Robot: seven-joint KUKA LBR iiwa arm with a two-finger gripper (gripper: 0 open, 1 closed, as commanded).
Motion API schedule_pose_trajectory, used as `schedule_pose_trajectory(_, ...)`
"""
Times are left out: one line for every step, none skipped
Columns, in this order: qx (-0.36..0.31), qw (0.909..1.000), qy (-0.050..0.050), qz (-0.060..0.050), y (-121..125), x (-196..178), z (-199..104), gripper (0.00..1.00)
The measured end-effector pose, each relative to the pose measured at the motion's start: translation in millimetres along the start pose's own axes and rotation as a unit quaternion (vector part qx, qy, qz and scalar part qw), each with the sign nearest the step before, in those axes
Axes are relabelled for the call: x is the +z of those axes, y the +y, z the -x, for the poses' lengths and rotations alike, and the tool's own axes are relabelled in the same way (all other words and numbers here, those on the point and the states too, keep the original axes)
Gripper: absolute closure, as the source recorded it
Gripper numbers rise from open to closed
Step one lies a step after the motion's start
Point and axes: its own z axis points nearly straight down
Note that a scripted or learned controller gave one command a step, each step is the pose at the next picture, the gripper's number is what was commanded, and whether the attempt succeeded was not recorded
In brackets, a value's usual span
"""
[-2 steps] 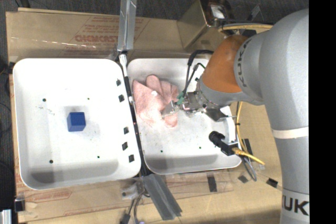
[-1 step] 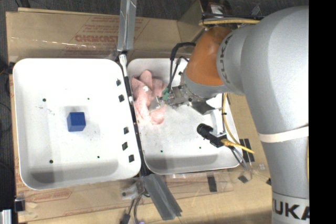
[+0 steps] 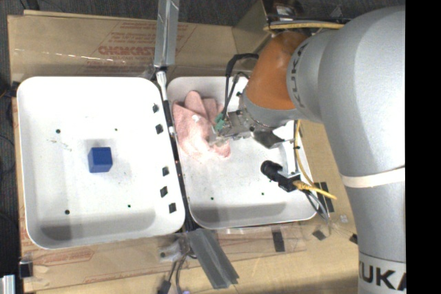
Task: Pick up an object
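A crumpled pink cloth (image 3: 194, 124) lies in the upper left part of the right bin (image 3: 241, 206). My gripper (image 3: 222, 129) is down at the cloth's right edge, touching or pressing into it. The wrist and the folds of cloth hide how its tips stand. A small blue cube (image 3: 100, 159) sits alone in the middle of the left bin (image 3: 41, 107), far from the gripper.
The big grey arm with its orange band (image 3: 275, 76) covers the right bin's upper right corner. A black cable fitting (image 3: 277, 174) hangs over the right bin's right side. A metal divider (image 3: 165, 45) runs between the bins. Cardboard lies under both.
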Motion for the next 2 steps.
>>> schedule_pose_trajectory(0.0, 1.0, -0.001, 0.0, -0.1, -0.1, 0.5, 0.0)
schedule_pose_trajectory(-0.018, 0.9998, -0.002, 0.001, 17.4, 9.5, -8.1, 0.0)
